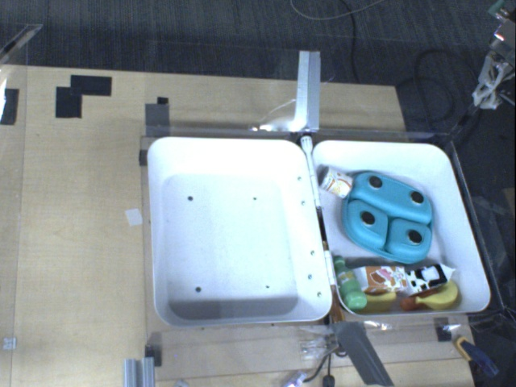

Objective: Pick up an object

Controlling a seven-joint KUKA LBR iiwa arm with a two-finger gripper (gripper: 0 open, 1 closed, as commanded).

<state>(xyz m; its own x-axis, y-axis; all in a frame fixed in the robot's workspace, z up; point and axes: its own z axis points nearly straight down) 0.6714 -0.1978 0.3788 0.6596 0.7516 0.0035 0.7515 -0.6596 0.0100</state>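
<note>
The right bin (451, 176) holds several objects. A large blue plastic piece (387, 216) with three round dimples lies in its middle. A small white and yellow item (336, 185) rests against the bin's left wall, just left of the blue piece. Along the front wall lie a green bottle (348, 285), a colourful packet (389, 278), a black and white item (429, 276) and a yellow piece (442, 297), packed close together.
The left bin (226, 156) stands beside the right one, parted by a thin rim. A grey metal post (309, 87) rises behind the bins. Cables (355, 6) lie on the dark floor at the back. The wooden bench (72, 216) spreads to the left.
</note>
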